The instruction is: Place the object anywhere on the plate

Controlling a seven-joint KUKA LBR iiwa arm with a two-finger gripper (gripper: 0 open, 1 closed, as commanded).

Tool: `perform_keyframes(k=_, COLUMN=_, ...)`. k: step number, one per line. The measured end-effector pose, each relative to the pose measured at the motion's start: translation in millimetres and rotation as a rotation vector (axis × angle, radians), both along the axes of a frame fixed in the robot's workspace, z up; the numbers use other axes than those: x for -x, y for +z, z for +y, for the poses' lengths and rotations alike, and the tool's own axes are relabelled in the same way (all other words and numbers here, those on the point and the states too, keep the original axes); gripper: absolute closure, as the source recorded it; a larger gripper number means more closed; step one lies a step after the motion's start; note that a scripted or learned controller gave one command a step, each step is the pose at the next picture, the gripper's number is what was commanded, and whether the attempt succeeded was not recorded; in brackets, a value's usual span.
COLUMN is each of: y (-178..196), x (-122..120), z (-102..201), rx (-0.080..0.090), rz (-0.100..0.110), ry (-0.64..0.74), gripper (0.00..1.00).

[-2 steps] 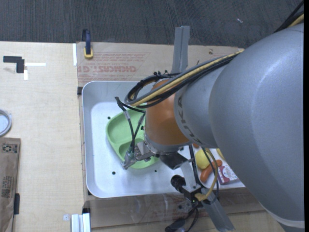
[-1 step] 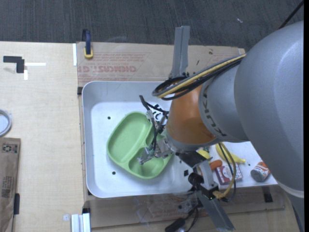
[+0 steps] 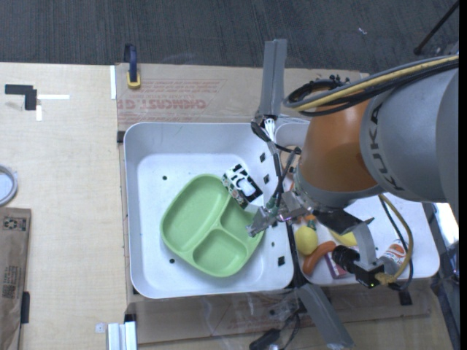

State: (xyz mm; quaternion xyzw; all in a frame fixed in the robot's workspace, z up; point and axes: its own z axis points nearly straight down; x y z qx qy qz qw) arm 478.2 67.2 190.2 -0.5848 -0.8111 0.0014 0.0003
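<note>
Black-and-white patterned object, small and boxy, sits at the upper right edge of the light green, three-compartment plastic plate, and you can see it overlapping the plate's rim there, though whether it rests fully on the plate or partly on the bin floor is hard to tell. The plate lies tilted in the left shallow white bin, with its two smaller compartments toward the lower right and the larger one toward the upper left. You will find the end effector just to the right of the plate, low over the plate's right rim and just below the patterned object; its state you cannot tell from this view, since the metal parts there are small and tangled with cables. The grey arm with its orange band comes in from the right and covers much of the right white bin. In that right bin, you can make out a yellow rounded item, an orange elongated item just below it, and a small bottle-like item with an orange and white label further right. On the bench to the left you can see a roll of clear tape at the edge, and a brown cardboard sheet lies behind the bins.
</note>
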Motion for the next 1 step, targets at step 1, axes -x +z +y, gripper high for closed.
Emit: perform_keyframes(k=1, y=7.7, x=-1.2, z=-0.9, rx=0.001, rz=0.002, ry=-0.002, gripper=1.00)
